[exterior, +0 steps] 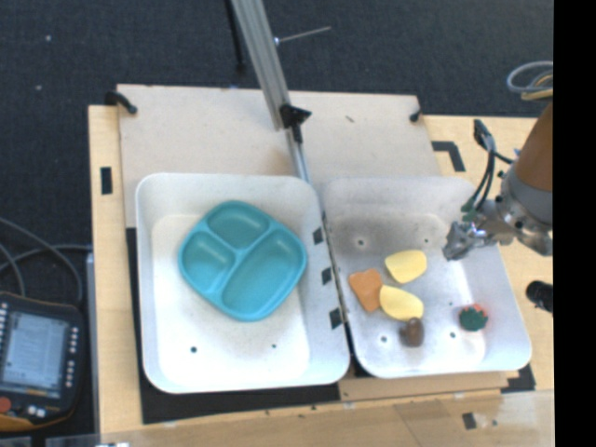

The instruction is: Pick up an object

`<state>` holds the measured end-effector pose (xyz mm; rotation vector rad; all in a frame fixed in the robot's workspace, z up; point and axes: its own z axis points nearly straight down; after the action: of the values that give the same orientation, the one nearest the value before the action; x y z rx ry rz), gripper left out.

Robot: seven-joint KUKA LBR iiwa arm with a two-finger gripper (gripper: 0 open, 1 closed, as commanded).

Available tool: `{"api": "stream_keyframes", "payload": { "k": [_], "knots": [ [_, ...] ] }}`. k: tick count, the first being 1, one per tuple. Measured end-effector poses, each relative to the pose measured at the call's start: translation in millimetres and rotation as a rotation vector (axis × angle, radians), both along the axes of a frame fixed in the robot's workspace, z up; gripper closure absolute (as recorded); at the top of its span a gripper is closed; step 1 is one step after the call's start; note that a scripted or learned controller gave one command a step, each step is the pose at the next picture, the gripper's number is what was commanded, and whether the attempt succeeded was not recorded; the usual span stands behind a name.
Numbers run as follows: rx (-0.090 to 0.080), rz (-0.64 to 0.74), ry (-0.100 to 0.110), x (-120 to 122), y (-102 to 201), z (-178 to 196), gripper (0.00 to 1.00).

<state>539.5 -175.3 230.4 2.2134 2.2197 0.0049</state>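
1. Your hand (458, 242) hovers over the right bin (372, 203), upper right; you cannot tell its state.
2. Two yellow pieces (406, 266), orange piece (367, 289), brown piece (412, 331), green piece (474, 318): right bin.
3. Teal divided plate (243, 260): left bin (168, 361).

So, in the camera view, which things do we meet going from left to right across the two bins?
Teal divided plate → orange piece → brown piece → gripper → green piece. The two yellow pieces overlap their neighbours, so I leave them out.

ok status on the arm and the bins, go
Gripper over right white bin, upper right, nothing seen between fingers. Two yellow pieces, orange piece, brown lump, green item lying loose. Path unobstructed.
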Motion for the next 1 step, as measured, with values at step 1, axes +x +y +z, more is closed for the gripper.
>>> {"api": "stream_keyframes", "payload": {
  "k": [1],
  "knots": [
    [0.003,0.005,0.003,4.5,51.2,11.7,1.0]
  ]
}}
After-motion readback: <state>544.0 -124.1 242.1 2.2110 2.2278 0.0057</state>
